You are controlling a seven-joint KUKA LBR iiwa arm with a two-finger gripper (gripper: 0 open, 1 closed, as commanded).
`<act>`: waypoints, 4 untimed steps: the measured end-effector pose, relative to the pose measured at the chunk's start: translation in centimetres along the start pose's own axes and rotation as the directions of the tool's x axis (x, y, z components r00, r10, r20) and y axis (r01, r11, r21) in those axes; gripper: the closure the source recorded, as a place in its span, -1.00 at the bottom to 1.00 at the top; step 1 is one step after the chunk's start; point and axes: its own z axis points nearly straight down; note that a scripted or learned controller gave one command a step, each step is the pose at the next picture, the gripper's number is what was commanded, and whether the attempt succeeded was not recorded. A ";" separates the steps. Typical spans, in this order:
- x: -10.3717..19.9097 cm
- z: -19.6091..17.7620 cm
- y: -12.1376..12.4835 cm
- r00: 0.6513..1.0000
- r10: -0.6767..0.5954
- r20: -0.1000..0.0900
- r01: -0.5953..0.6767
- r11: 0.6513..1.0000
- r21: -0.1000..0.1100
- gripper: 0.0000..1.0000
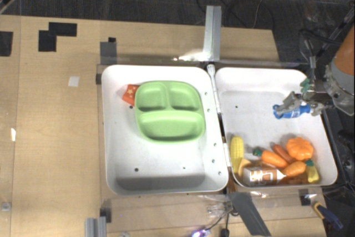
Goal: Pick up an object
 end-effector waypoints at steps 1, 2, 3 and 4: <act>-2.3 -7.5 -1.2 0.998 -0.066 0.002 0.066 0.998 -0.003 -1.00; -0.5 7.8 3.3 0.987 -0.162 0.000 0.162 0.987 0.001 -1.00; -3.4 15.4 6.2 0.992 -0.125 0.004 0.125 0.992 -0.009 -1.00; -3.3 14.2 6.4 0.992 -0.127 0.006 0.127 0.992 -0.015 1.00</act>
